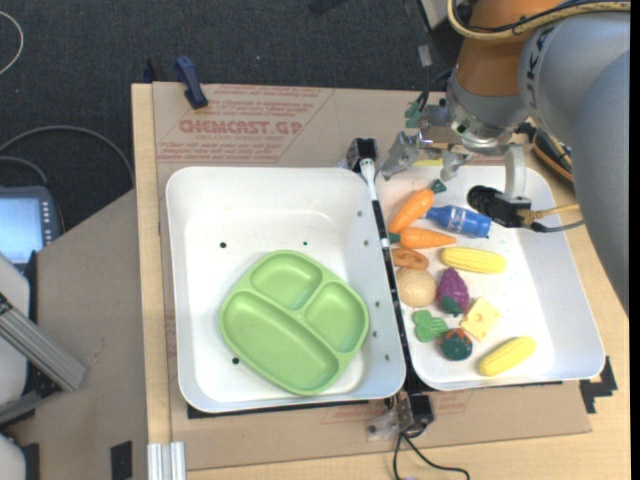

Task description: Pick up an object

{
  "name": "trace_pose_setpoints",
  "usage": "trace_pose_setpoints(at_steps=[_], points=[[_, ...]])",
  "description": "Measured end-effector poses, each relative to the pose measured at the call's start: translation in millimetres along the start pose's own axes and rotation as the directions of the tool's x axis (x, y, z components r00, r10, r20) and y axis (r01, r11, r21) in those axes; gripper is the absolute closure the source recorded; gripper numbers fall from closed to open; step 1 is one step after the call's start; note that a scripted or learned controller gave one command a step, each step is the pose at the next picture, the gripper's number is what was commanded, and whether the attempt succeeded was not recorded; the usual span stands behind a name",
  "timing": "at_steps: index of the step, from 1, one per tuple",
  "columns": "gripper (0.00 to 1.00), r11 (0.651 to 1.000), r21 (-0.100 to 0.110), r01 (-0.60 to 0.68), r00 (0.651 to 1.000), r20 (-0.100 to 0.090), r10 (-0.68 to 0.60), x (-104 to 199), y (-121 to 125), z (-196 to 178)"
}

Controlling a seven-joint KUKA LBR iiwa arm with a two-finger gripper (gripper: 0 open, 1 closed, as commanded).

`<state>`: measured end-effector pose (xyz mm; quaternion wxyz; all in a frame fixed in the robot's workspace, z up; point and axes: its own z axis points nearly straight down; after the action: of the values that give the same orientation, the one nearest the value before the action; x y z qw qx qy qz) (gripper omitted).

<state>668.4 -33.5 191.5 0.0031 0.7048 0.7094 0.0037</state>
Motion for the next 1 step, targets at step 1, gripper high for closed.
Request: trace_pose_setpoints(at_steps=[1], points=[[0.00, 1.000, -0.013, 0.000, 1.000, 0.000, 0.000, 46.3, 2.3, -192.2]])
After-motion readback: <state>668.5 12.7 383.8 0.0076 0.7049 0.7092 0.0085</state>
